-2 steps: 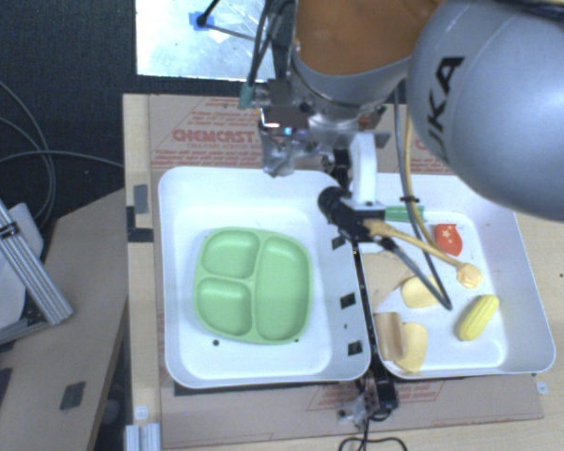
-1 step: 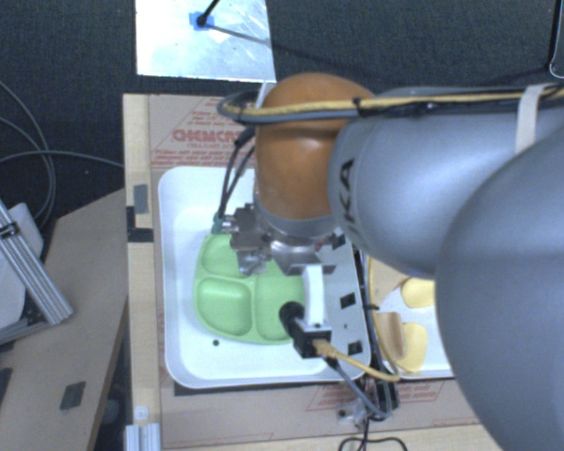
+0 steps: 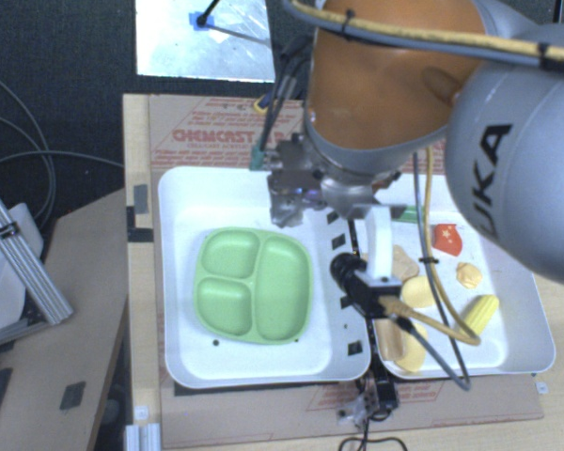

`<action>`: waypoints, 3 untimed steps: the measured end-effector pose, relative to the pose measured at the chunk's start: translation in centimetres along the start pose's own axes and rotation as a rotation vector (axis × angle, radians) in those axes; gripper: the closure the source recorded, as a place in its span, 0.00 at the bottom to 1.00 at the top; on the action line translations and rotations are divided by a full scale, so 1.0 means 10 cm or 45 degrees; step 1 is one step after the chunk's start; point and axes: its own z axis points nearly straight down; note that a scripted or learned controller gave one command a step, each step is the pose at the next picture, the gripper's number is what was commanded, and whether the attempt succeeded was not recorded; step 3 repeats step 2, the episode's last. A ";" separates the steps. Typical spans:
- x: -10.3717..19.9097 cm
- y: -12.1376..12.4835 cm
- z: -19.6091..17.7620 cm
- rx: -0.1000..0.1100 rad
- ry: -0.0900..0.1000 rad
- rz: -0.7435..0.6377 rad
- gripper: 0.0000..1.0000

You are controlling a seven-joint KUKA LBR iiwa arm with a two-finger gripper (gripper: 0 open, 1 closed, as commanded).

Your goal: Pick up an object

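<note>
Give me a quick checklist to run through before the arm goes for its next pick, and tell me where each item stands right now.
1. Things to pick: ok. The right bin holds a corn cob, a red piece and more; the left bin holds a green plate.
2. Gripper lined up on a target: cannot tell. The gripper is over the back of the left bin, by the plate's far edge.
3. Gripper free of load: cannot tell; the arm blocks the view.
4. Corn cob and red piece apart from each other: ok.
5. Plate lying flat in its bin: ok.
</note>
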 end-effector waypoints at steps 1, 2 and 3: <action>0.33 0.80 0.16 0.011 -0.008 -0.001 1.00; 0.30 0.23 0.46 0.025 -0.011 -0.001 1.00; 0.30 0.23 0.46 0.025 -0.011 -0.001 1.00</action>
